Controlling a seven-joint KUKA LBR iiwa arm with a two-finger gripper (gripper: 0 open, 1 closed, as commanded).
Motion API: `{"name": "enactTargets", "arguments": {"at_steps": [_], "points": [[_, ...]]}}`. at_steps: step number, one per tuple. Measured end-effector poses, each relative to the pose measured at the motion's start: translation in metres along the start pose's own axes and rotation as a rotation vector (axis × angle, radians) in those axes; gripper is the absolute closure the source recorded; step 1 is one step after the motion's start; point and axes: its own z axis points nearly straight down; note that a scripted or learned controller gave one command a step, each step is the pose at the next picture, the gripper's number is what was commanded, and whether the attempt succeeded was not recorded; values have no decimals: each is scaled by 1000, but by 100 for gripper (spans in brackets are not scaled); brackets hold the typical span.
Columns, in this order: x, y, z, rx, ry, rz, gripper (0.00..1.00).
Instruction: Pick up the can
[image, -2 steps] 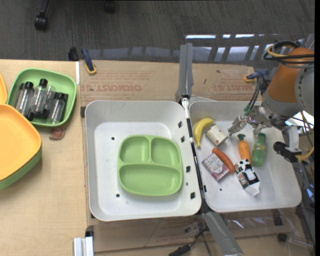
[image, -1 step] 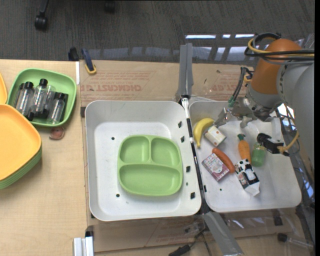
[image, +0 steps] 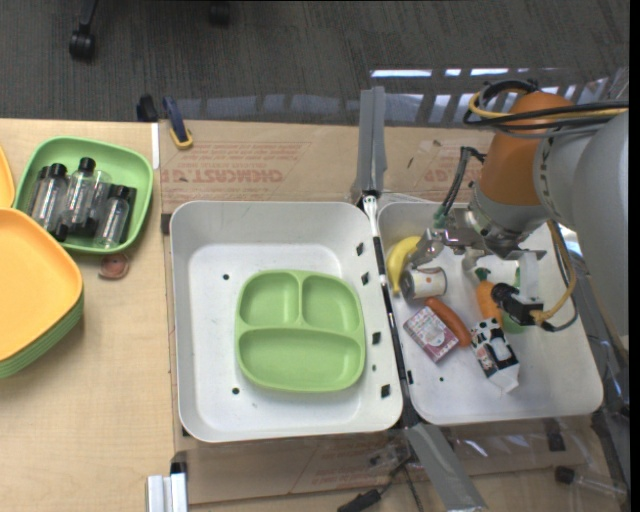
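Dark grey ribbed carpet (image: 300, 40) covered the floor along the top of the view. A black chair caster (image: 82, 43) stood on it at upper left. The light wooden tabletop (image: 80, 420) occupied the left side. Brown cardboard (image: 260, 165) with reversed red lettering lay flat under the bins. A grey metal post (image: 371, 140) rose between them. Lighting was even.
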Motion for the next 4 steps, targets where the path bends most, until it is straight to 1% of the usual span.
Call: {"name": "enactTargets", "arguments": {"at_steps": [1,2,3,4], "points": [[4,-4,-2,2,1,-2,0],[4,-30,1,2,0,32,0],[1,-55,1,3,1,120,0],[4,-91,1,3,1,65,0]]}}
